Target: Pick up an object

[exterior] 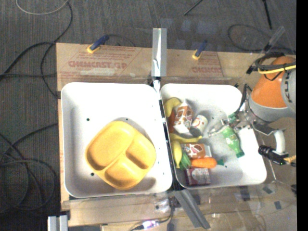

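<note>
The right bin [250,174] holds a pile of items along its left side: a banana [172,104], a red and white can [183,118], a white cup [199,123], a second banana [177,150], a red box [195,150], a carrot [204,163] and a dark packet [197,176]. A green packet [232,140] lies apart, toward the bin's right side. My gripper [225,126] is low over the bin, at the upper left end of the green packet and just right of the white cup. The grey arm with its orange band [270,93] comes in from the right.
In the left bin [72,129] lies a yellow divided plate [121,153]. A metal post [159,52] stands behind the wall between the bins. Cardboard [96,64] with clamps lies behind them, and cables run over the dark floor.
</note>
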Tool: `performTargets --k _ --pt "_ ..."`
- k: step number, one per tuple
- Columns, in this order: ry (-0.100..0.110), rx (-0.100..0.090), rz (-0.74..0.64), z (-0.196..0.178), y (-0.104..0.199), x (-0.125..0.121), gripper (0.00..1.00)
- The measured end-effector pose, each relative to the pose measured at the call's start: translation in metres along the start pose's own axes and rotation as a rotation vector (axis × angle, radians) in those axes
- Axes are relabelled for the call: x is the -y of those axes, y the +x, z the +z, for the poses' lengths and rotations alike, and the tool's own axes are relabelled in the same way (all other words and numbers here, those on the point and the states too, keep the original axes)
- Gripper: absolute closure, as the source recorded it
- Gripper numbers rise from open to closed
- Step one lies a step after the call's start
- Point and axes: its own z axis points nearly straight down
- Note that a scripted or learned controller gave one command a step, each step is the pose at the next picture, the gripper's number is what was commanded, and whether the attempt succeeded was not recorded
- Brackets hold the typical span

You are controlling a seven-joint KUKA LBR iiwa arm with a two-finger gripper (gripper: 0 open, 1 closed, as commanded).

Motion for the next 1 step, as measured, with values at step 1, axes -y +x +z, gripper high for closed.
performTargets --k 1 --pt "0.005 0.001 -0.001 -0.0062 0.0001 0.0009 1.00"
